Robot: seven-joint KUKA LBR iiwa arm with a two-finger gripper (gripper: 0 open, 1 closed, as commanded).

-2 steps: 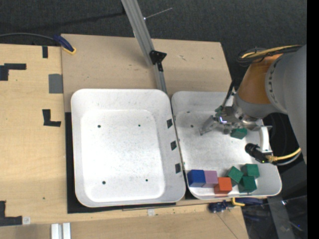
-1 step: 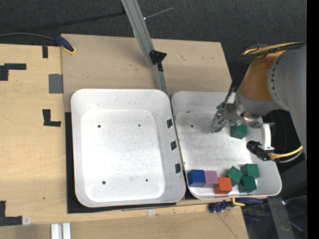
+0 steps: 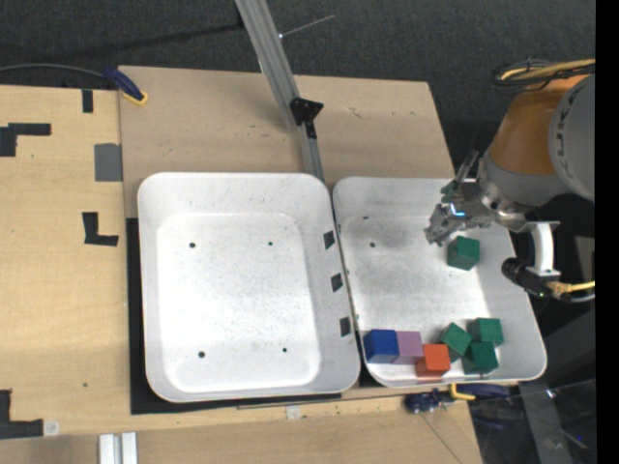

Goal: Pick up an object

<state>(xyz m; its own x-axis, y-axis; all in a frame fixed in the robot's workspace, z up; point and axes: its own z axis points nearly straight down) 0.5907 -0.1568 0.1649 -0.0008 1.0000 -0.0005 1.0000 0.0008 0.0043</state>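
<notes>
At the far left, the wooden bench [image 3: 58, 259] shows some black tape marks [image 3: 92, 228] and one grey patch [image 3: 107, 161]. Near the back edge of the bench lies a small blue and yellow clamp [image 3: 127, 84]. A grey metal rail [image 3: 276, 61] comes down at a slant from the top and ends between the two bins, with a black bracket [image 3: 306, 111] on it.

The left bin [image 3: 155, 259] is white with small dark dots on its floor. The right bin [image 3: 387, 259] touches it side by side and holds all the blocks. Along its near edge, from left to right, there is a blue block [image 3: 381, 345], then a pale purple block [image 3: 409, 344] just beside it, then an orange block [image 3: 435, 359] touching the purple one. After this comes a group of three green blocks [image 3: 472, 343] close together in the near right corner.

One more green block [image 3: 464, 252] lies alone near the far right side of this bin, well apart from the others. The gripper [image 3: 447, 218] hangs just above and a little to the left of this block. Its small metal parts are blurred, so I cannot tell if it is apart or together, and I see no block inside it. The block seems to rest on the bin floor, beside the gripper.

The arm [image 3: 542, 153] comes from the right, with an orange band and a grey body. A black and white cable fitting [image 3: 537, 259] hangs below it at the right rim of the bin.
</notes>
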